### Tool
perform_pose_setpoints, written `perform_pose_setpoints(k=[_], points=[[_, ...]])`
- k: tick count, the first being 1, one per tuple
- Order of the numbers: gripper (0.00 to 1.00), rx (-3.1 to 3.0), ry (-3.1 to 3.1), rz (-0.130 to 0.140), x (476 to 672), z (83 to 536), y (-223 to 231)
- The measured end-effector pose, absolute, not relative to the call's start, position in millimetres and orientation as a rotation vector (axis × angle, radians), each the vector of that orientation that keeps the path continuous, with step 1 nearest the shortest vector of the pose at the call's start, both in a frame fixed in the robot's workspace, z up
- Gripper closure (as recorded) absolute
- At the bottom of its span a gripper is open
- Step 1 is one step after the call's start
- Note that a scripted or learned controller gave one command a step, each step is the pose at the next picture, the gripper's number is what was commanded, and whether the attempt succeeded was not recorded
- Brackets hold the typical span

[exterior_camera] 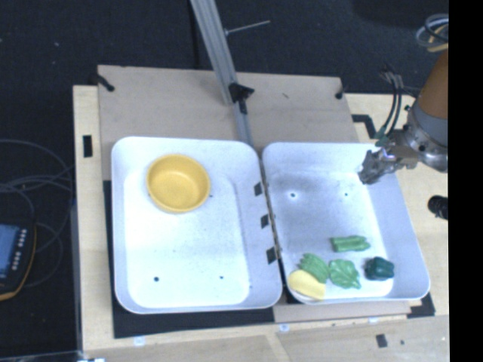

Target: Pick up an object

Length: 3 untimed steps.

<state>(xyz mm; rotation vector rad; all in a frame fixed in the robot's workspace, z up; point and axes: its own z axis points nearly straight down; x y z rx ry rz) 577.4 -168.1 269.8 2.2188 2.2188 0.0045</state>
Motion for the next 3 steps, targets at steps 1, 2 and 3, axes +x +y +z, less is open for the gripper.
perform_pose_setpoints(k=[1, 2, 3], points=[[1.0, 2.217, 2.225, 0.002, 581.0, 272.2, -124.3], [1.0, 2.217, 2.226, 0.002, 584.4, 276.0, -77.8], [1.0, 2.218, 2.226, 0.0, 599.2, 267.7, -23.9]])
